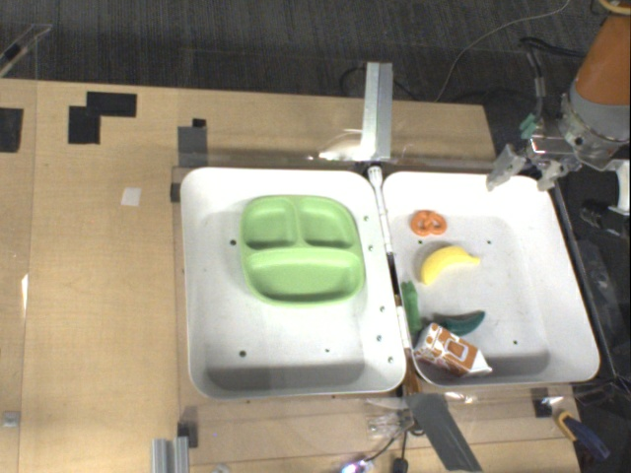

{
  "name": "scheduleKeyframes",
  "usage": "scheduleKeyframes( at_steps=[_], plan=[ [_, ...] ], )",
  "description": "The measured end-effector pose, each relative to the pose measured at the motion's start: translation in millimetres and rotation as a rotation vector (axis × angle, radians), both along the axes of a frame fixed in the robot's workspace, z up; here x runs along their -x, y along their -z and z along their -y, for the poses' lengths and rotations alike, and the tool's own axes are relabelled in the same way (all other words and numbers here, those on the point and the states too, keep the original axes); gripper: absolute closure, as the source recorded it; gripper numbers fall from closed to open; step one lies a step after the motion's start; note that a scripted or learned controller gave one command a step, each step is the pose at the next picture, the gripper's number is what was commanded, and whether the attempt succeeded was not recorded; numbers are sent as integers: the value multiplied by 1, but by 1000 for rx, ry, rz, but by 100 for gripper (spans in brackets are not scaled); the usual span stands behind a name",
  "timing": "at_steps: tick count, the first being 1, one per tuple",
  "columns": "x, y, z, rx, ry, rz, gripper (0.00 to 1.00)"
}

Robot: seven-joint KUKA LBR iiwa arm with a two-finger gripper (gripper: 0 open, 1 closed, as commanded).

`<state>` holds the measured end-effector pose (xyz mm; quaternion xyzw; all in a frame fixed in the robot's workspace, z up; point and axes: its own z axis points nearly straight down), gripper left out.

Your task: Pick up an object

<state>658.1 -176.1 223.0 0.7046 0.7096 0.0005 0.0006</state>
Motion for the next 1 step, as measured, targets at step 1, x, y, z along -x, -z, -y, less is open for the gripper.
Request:
scheduleKeyframes(
  at_steps=[1],
  plan=[
    [30, 94, -56, 0, -43, -1, 0]
  ],
)
